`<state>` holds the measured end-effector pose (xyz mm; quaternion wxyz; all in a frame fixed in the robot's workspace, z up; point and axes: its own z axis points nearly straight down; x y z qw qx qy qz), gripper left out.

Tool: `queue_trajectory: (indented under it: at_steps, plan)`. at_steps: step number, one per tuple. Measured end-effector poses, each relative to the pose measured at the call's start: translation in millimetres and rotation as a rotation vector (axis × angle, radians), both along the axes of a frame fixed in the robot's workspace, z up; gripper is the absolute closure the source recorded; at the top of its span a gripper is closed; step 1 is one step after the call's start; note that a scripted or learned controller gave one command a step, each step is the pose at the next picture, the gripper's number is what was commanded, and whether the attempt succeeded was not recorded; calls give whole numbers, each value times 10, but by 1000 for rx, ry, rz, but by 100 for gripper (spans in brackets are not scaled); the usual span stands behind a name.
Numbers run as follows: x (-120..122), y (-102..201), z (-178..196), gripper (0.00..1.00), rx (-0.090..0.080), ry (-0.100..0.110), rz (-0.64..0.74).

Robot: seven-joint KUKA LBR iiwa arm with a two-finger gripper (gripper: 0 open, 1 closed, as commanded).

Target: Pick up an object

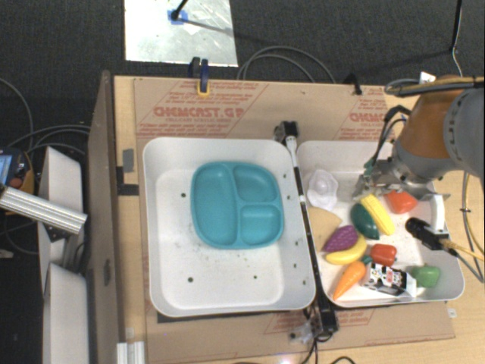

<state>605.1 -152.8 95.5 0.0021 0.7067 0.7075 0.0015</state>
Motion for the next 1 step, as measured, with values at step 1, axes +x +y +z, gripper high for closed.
queue_trajectory:
  at_steps: [1]
  plan:
    - [-112, 1131, 946, 100, 6, -6, 13]
